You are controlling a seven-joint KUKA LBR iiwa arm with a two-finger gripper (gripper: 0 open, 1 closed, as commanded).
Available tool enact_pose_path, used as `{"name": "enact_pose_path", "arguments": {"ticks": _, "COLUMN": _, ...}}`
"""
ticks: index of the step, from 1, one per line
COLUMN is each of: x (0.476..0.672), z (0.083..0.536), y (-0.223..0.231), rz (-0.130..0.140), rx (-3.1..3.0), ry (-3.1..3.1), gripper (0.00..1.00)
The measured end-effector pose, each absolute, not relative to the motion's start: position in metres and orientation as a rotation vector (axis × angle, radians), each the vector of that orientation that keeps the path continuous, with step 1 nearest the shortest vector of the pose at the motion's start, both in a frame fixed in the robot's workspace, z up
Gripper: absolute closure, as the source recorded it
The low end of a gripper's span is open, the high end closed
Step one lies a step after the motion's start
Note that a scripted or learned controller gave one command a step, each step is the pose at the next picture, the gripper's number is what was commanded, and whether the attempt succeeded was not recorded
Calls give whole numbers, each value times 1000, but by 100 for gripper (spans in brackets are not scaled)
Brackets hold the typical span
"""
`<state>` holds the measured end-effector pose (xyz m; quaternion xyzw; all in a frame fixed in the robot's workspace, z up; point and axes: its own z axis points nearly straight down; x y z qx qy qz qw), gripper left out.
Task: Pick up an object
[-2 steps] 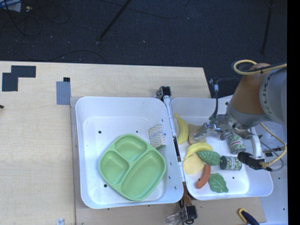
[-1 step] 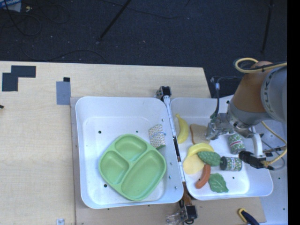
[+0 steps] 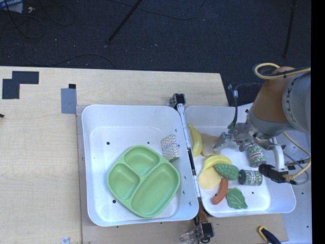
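The right bin (image 3: 284, 203) holds several toy foods: a banana (image 3: 195, 140) by its left wall, a yellow piece (image 3: 216, 161), a pale yellow round piece (image 3: 206, 179), a green pickle (image 3: 227, 171), a dark can (image 3: 250, 177), a second can (image 3: 255, 155), a red sausage (image 3: 220, 191) and a green leaf (image 3: 236, 198). My gripper (image 3: 223, 140) hangs low over the back of this bin, just right of the banana and above the yellow piece. The arm's orange band (image 3: 269, 103) is behind it. Nothing is visibly held.
The left bin (image 3: 96, 136) holds a green divided plate (image 3: 144, 181) and a small patterned block (image 3: 170, 147) near its right wall. A clamp (image 3: 177, 100) sits where the bins meet. Cables (image 3: 292, 169) trail along the right bin's right side.
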<state>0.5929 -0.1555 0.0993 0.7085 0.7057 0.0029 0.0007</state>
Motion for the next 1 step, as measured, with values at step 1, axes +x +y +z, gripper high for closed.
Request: {"name": "enact_pose_path", "arguments": {"ticks": 1, "x": 625, "z": 91, "y": -130, "rz": 4, "rx": 2217, "ry": 2217, "gripper": 0}}
